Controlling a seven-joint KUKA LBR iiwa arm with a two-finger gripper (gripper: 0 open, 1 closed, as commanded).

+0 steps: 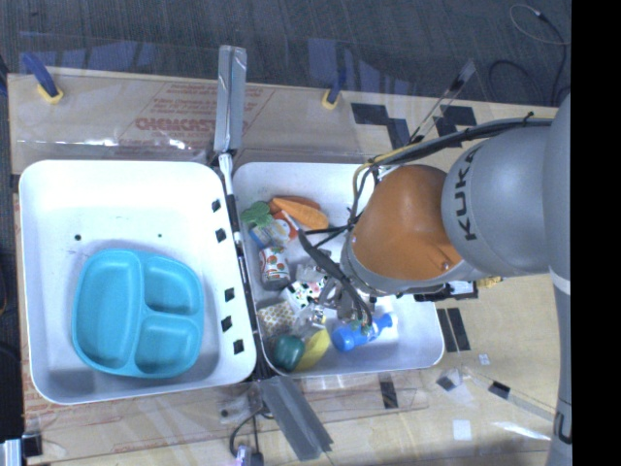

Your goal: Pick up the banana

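We see the banana [316, 349], a short yellow curve, lying at the right bin's [427, 343] near edge beside a green ball [287, 350], below the tool [325, 294], whose state we cannot tell.

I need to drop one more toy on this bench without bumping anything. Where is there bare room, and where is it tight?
Most room is in the left bin: bare white floor above and left of the blue divided plate. The right bin is crowded: the arm hangs over it, with the orange toy, banana and blue toy packed along its left and front.
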